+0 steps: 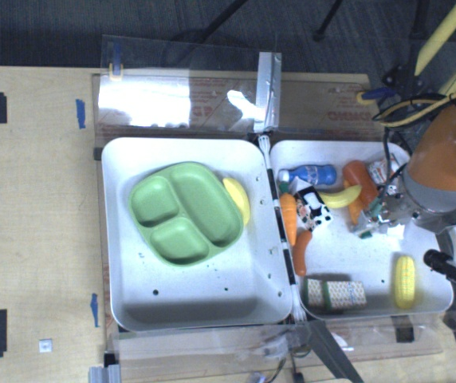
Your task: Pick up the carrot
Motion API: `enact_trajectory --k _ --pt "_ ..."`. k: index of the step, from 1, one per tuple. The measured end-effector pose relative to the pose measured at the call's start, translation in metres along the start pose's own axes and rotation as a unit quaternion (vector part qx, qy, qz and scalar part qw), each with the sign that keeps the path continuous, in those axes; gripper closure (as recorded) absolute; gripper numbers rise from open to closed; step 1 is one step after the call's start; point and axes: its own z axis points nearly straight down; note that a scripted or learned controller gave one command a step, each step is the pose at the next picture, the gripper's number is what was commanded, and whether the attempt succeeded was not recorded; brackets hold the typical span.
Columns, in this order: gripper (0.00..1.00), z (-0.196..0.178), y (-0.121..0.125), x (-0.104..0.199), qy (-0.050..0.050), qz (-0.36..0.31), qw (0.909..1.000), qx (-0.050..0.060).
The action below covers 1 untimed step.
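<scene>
The carrot [289, 216] lies in the right bin [435, 306], tight against its left wall, pointing from the far side toward the near side. A black and white toy [314, 207] sits just beside it. The gripper [375, 214] hangs over the middle of the same bin, near a banana [341, 197]. I cannot tell how its claw stands. The left bin [124, 294] holds a green tray [185, 211].

A green divided plate [186, 211] lies in the left bin [132, 294], a yellow fruit [237, 198] touching its right edge. The right bin [371, 250] holds a corn cob [404, 280], a banana [341, 196] and a blue bottle [309, 174].
</scene>
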Motion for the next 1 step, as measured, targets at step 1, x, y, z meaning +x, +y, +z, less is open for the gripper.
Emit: enact_trajectory --k 1 --pt "1.0 -0.0953 0.0269 0.0876 0.002 -0.028 0.9996 0.006"
